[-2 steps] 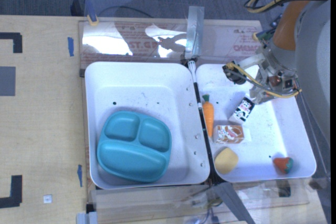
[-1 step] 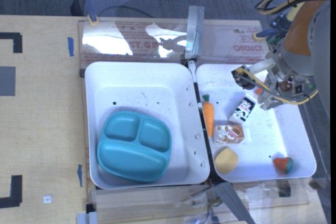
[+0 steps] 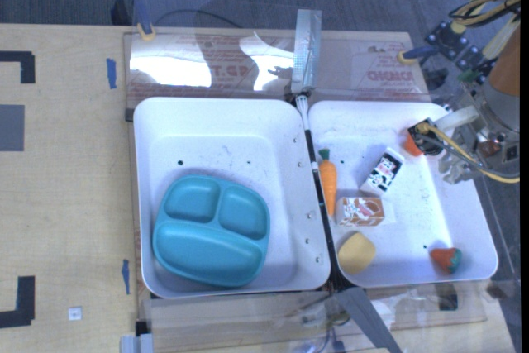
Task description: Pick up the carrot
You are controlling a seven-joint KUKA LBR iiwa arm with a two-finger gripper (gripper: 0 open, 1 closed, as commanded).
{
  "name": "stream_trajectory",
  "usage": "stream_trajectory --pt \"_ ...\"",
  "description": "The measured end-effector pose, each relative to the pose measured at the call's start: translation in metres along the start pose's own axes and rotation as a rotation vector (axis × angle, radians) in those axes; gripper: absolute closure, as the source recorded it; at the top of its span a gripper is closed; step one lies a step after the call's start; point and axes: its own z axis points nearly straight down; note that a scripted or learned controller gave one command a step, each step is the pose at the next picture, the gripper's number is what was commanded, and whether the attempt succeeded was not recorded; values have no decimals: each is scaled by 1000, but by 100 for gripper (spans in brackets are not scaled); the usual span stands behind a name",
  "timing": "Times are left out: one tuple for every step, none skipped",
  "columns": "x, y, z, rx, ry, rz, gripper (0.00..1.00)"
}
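The carrot point(image 3: 328, 184), orange with a green top, lies lengthwise in the right bin point(image 3: 475, 211) against its left wall, green end pointing away from me. The gripper point(image 3: 446, 151) hangs over the right bin's far right side, well to the right of the carrot and apart from it. Cables and the wrist crowd it. A small orange piece point(image 3: 412, 141) sits at its left tip; whether this belongs to the gripper or is a loose object is unclear.
In the right bin are a black-and-white carton point(image 3: 383, 171), a flat snack packet point(image 3: 361, 211), a yellow round fruit point(image 3: 356, 252) and a red-orange item point(image 3: 446, 259). The left bin point(image 3: 165, 128) holds a blue divided plate point(image 3: 213, 229).
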Motion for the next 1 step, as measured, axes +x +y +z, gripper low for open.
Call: stream_trajectory --pt "17 19 15 -2 1 31 100"
